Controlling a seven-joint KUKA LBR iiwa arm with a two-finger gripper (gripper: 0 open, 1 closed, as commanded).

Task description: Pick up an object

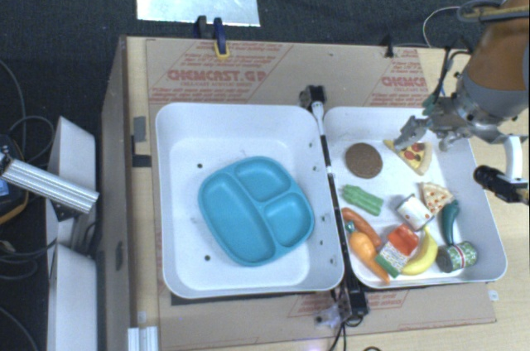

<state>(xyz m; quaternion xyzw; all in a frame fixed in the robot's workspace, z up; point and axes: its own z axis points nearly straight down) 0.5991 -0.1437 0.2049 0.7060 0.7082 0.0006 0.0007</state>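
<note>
Arm: the grey arm with the orange band [503,51] comes in from the right side and leans over the upper right part of the right bin.
Pincer: the pincer [424,131] is above the back part of the right bin, just over a pizza slice. Its two fingers stand apart, rather wide, and nothing is between them.
Right bin: the white right bin [497,254] holds all the small toy food items.
Pizza slice: one pizza slice [415,155] lies near the top of the right bin, directly under the pincer. I cannot tell if the fingers touch it.
Second pizza slice: another pizza slice [436,197] lies lower, near the right wall.
Brown disc: a round brown disc [363,160] lies left of the first pizza slice, apart from it.
Green vegetable: a green pod-like piece [362,199] lies below the brown disc.
Carrots: two orange carrots [363,240] lie near the left wall of the right bin, side by side.
Banana: a yellow banana [424,254] lies near the front, next to a red and white packet [399,248].
White piece: a small white block [413,211] sits in the middle of the group.
Can: a small can [457,256] lies on its side in the front right corner, under a dark green vegetable [449,221].
Left bin: the white left bin [186,134] holds one blue divided plate [255,209].
Tabletop: both bins stand side by side on the brown tabletop [248,72].
</note>
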